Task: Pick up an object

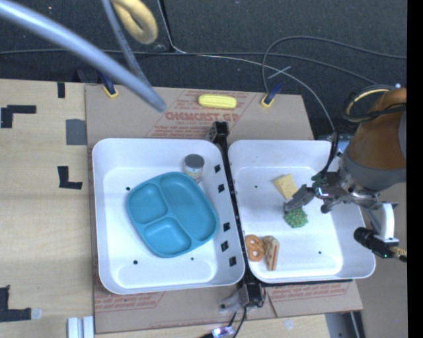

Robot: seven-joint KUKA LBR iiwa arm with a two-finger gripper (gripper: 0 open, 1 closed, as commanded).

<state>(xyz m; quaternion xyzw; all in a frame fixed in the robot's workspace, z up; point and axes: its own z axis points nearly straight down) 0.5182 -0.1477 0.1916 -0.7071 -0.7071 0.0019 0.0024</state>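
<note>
Green object (296, 217): knobbly, broccoli-like, in the right bin (330, 263), just below the yellow wedge (286, 186)
Gripper (310, 196): fingers spread, one dark finger (299, 199) touching the green object's top, nothing clamped
Pretzel (254, 246): near front-left corner, beside a tan piece (271, 253)
Left bin (106, 218): blue divided tray (170, 214), small grey can (193, 165)

Arm (377, 145): cut off by the right edge; upper links out of frame. Its wrist hides part of the right bin's (330, 264) right rim.

Gripper (305, 198): fingertips too dark and small to tell how they stand.

Yellowish blob (135, 18), top edge: blurred, cut off, unidentifiable.

Grey bar (79, 43), from the top-left corner: out of focus, cut by the frame.

Small round jar (193, 165), beside the blue tray (172, 214): details too small to tell.
</note>
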